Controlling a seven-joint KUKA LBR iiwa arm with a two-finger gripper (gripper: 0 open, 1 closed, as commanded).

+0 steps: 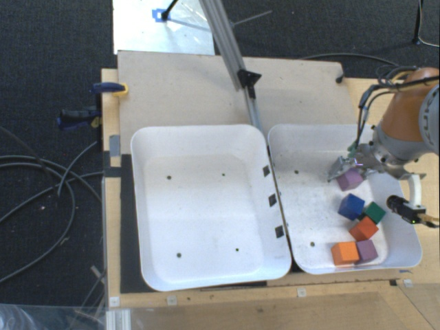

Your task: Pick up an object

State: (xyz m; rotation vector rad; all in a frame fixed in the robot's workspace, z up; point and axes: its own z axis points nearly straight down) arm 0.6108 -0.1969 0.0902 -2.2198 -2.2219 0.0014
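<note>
Two shallow white bins are seated side by side on the bench; the right bin is taken as the landmark for all positions given here. The left bin is set directly against its left wall.

The arm, grey with an orange band, is extended over the right bin's upper right corner. The gripper is located inside the right bin, in its upper right part. A light purple block is seen directly at the gripper's tip, partly covered by the metal fingers. It cannot be told whether the block is clamped between the jaws or merely touched by them, and the spacing of the jaws cannot be read.

The remaining blocks are gathered in the right bin's lower right area. A blue block is placed just below the light purple block. A green block is set just right of the blue one, near the bin's right wall. A red-orange block is positioned below these two, touching or nearly touching both. An orange block and a second purple block are lined up side by side along the bin's front wall, in contact with each other.
</note>
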